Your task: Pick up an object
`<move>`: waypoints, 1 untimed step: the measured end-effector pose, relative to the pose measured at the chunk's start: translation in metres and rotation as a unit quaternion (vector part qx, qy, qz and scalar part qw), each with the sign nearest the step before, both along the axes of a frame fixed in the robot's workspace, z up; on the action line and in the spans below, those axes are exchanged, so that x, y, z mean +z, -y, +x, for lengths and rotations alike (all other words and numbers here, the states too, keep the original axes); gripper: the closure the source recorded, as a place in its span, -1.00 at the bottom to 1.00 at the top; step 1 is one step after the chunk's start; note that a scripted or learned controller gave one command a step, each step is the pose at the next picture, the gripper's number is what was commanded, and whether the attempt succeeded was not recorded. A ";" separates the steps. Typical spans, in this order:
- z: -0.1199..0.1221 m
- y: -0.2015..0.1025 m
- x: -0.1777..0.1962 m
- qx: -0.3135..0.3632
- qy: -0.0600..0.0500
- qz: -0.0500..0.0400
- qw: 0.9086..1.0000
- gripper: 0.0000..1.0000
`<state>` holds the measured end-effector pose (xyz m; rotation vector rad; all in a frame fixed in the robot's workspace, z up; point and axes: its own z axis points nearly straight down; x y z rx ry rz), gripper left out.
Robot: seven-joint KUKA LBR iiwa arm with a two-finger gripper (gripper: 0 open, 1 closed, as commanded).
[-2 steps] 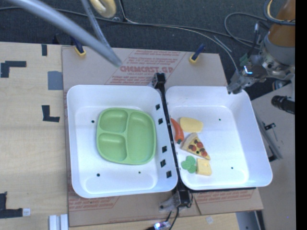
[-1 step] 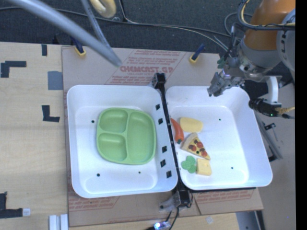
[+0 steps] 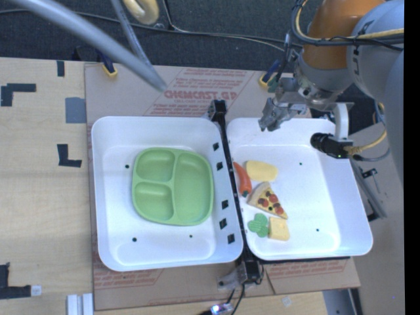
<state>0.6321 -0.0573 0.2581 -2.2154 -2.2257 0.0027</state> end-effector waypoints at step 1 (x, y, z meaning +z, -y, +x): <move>-0.004 -0.061 -0.015 0.001 0.000 0.001 1.000 1.00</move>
